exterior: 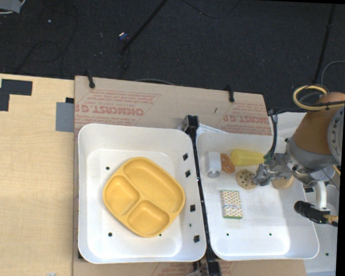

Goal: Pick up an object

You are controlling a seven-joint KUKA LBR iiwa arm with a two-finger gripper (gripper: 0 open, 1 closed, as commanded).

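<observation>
Yellow plastic, a rounded three-compartment tray (144, 196), lies flat in the left shallow white bin (95, 159), turned at a slant with its two smaller wells toward the near side. The right shallow white bin (271, 245) holds the loose things: a small grey cylinder (212, 164) near its far left corner, a little orange piece (227, 163) just beside that, a yellow wedge-shaped block (246, 157) next along the far side, a tan round disc with dark holes (246, 178) near the middle, and a small patterned rectangular card box (231, 203) lying flat nearer the front, apart from the rest. The grey arm reaches in from the right, and its end effector (265, 174) hangs low over the right bin, just beside the perforated disc and close under the yellow block; whether its fingers are apart or together cannot be told here. Both bins rest on a printed cardboard sheet (162, 107) on the pale wooden bench (24, 184).
</observation>
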